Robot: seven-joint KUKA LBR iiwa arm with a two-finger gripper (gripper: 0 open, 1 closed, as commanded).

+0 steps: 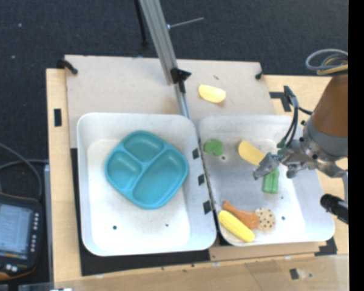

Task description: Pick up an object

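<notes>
So your gripper [276, 165] was down in the right bin [303, 223], right over the green block [270, 182], but you couldn't really tell from that angle if it was gripping anything. Yellow piece [251, 153] sat just beside it, green round [213, 147] further left. Corn [236, 226], carrot [239, 214] and cookie [264, 219] were at the near edge. Teal plate [147, 169] was in the left bin [97, 223], and a yellow bit [212, 94] lay on the board behind

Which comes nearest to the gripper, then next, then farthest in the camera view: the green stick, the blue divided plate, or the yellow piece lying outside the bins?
From the gripper:
1. Green stick, right bin, just below the fingers.
2. Yellow piece, on the board behind the bins.
3. Blue divided plate, left bin.
</notes>
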